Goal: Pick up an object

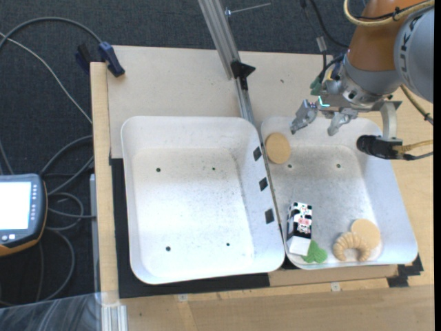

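Note:
My gripper (320, 121) hangs over the far edge of the right bin (389, 205), its two fingers spread apart with nothing between them. A round tan disc (278, 147) leans in that bin's far left corner, down and to the left of the gripper. At the bin's near end lie a black-and-white carton (300, 223), a small green piece (316, 254) and a tan croissant-shaped object (356, 242).
The left bin (189, 198) sits beside the right one. A slanted metal rail (219, 29) runs down to the divide between the bins. A black cable connector (377, 145) hangs by the right bin's far right edge.

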`<state>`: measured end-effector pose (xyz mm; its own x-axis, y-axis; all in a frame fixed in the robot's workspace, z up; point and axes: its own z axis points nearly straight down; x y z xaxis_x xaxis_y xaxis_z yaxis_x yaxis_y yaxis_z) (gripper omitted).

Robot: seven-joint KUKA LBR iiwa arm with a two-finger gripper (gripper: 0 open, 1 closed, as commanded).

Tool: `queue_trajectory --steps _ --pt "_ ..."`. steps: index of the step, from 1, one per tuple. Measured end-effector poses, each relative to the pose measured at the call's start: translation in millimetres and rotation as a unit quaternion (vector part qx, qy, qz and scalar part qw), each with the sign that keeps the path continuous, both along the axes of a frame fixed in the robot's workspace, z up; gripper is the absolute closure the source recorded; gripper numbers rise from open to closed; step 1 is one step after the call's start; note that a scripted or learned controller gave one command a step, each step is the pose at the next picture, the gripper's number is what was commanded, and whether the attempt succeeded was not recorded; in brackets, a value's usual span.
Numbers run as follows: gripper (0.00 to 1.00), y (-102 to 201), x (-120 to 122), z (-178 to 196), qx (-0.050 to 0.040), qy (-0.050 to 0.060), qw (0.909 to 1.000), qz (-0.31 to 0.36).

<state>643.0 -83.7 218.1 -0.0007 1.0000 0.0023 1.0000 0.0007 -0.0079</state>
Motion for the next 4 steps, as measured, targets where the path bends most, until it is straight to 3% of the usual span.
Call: queue_trajectory --steps 1,3,4 --pt "0.00 0.0 0.6 2.8 -0.0003 -0.002 1.0000 0.000" --pt "0.00 -4.5 -4.1 -97.9 -0.0004 0.001 1.0000 -0.001" --pt "0.00 -3.8 -4.5 -126.9 -0.0004 -0.001 1.0000 0.000"
